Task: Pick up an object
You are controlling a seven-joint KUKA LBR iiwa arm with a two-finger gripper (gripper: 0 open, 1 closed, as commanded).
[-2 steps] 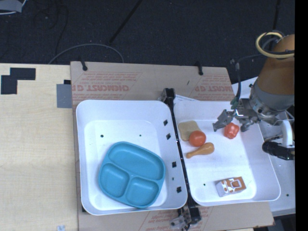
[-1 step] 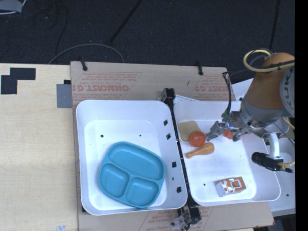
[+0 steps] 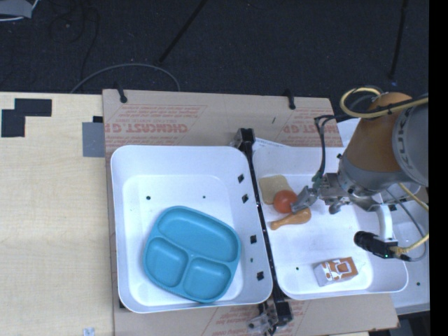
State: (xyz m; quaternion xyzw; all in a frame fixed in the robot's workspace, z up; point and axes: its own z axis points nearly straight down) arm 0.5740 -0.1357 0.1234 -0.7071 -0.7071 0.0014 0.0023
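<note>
In the right bin (image 3: 392, 275), a red-orange ball (image 3: 283, 201) lies partly on a tan flat slice (image 3: 273, 185). Just below them is a tan, drumstick-shaped piece (image 3: 289, 220). A small orange and white box (image 3: 335, 271) rests near the bin's front. My gripper (image 3: 305, 200) is low in the right bin, right beside the ball and just above the drumstick-shaped piece. Nothing can be seen held in it.
The left bin (image 3: 133, 173) holds a blue divided plate (image 3: 191, 253). A black divider (image 3: 256, 215) runs between the bins. The arm's grey body with its orange band (image 3: 374, 145) and cables hangs over the right bin's far right side.
</note>
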